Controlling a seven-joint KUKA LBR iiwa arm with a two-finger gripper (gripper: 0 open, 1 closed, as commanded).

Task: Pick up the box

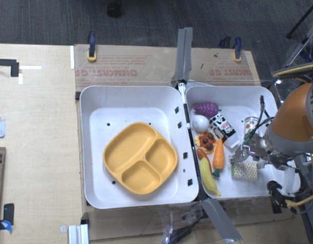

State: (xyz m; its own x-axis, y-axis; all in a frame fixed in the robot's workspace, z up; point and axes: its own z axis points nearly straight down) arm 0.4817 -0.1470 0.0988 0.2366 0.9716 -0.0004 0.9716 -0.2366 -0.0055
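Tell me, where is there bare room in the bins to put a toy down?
Left bin: bare white floor borders the yellow plate, widest along the top. Right bin: crowded with grapes, carrot, banana and the gripper; a bare strip runs along the top wall.

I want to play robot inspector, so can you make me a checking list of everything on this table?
Surface: a wooden bench with cardboard clamped at its back edge, bearing a left bin and a right bin.
Job's things: small black and white box lying in the right bin, untouched.
Clutter: yellow divided plate in the left bin; purple grapes, white egg, carrot, banana, speckled block in the right bin.
Grippers: gripper low in the right bin by the speckled block; too blurred to judge.
Cables: black cables by the arm.
Surroundings: dark floor behind the bench.
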